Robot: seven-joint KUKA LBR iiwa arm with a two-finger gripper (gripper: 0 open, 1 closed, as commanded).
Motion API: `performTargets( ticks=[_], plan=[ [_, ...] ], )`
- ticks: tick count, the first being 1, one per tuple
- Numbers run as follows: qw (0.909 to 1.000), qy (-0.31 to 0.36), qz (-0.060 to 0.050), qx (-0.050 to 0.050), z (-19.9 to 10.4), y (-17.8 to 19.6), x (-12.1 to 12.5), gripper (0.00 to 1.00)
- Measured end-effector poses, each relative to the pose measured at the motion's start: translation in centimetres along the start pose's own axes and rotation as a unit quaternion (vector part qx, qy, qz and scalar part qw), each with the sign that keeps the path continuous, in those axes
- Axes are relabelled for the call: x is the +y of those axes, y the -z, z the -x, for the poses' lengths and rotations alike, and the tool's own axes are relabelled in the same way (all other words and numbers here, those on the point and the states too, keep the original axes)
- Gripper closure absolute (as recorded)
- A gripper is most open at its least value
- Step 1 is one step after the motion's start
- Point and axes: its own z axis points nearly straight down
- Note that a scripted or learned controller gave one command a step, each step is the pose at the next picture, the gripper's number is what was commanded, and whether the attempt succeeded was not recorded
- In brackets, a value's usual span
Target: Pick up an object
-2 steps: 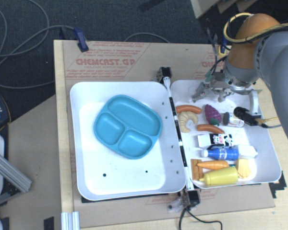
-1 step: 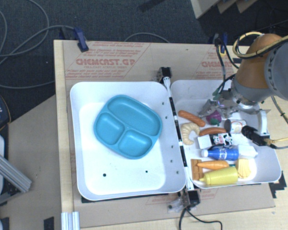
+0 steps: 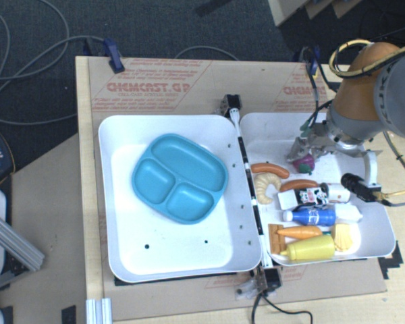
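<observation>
Your gripper (image 3: 304, 155) sits low at the right bin's (image 3: 381, 238) upper edge, apparently pinched on a small purple-green toy (image 3: 302, 161), while the 2 hot dogs (image 3: 270, 170) lie just below-left, long axes running left-right.

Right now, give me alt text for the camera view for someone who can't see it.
A robot arm reaches into the right bin, gripper above a purple item near toy foods and bottles. The left bin holds a blue divided plate.
</observation>
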Motion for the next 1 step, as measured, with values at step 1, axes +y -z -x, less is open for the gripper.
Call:
performTargets(
  ticks=[1],
  plan=[
    [1.0,0.004,0.004,0.001,-6.35,9.61,-1.43,1.0]
  ],
)
